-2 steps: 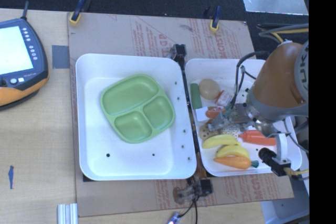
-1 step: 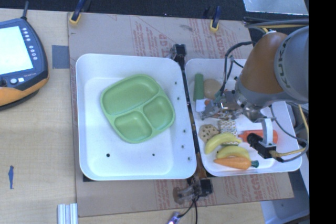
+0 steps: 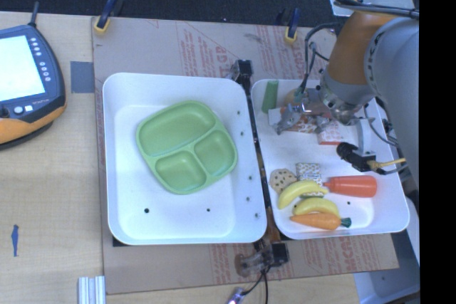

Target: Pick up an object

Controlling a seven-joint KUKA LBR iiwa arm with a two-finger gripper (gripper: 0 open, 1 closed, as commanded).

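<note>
We couldn't tell how the jaws of the gripper [image 3: 293, 117] stood; the wrist hid them, over the right bin [image 3: 388, 221]. Something orange-and-white beneath was half covered, unreadable. Below the jaws lay two smooth curved bananas [image 3: 308, 197], a tapered carrot [image 3: 318, 221], a glossy orange bottle [image 3: 352, 186]. Far left: a ridged green divided plate [image 3: 187, 146].

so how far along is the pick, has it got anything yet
Done: the arm has reached into the right bin, with the gripper low near its back edge, by the green block. In hand: nothing visibly held; the view does not settle whether it grips anything. Left: grasp and lift. The bananas, carrot, orange bottle and crackers lie at the front, and the green plate sits in the left bin.
</note>
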